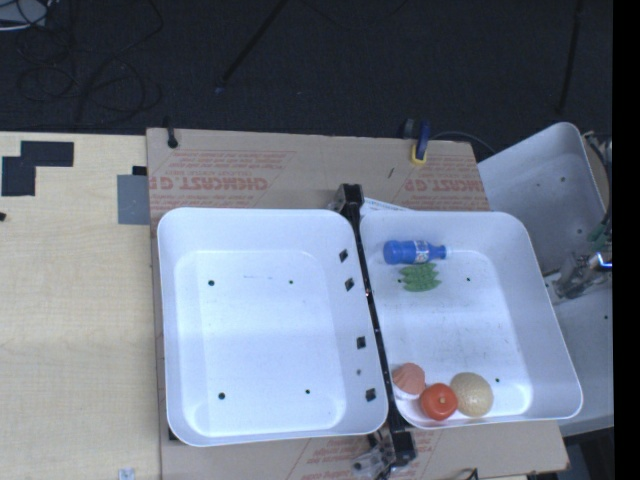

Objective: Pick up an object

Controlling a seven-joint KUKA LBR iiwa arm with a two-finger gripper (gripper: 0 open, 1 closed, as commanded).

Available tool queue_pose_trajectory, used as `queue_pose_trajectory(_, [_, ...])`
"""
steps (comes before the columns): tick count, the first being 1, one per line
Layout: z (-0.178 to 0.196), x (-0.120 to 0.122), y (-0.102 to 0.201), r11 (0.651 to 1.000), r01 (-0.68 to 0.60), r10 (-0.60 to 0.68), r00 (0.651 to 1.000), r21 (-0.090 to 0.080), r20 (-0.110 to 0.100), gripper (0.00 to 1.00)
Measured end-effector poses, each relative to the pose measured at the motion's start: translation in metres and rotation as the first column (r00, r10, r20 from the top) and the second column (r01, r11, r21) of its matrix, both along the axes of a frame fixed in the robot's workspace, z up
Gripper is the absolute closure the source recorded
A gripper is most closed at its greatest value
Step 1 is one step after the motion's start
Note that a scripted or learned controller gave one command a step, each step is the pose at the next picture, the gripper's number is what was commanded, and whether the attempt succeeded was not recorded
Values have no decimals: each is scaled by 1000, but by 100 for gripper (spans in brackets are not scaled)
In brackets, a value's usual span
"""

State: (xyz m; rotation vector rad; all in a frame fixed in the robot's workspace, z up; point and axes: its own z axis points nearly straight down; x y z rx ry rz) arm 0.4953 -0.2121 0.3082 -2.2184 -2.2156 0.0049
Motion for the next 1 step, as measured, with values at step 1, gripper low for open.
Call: queue_pose_trajectory(1, [-22,17,0,1000,-4,4,1000,-1,2,100])
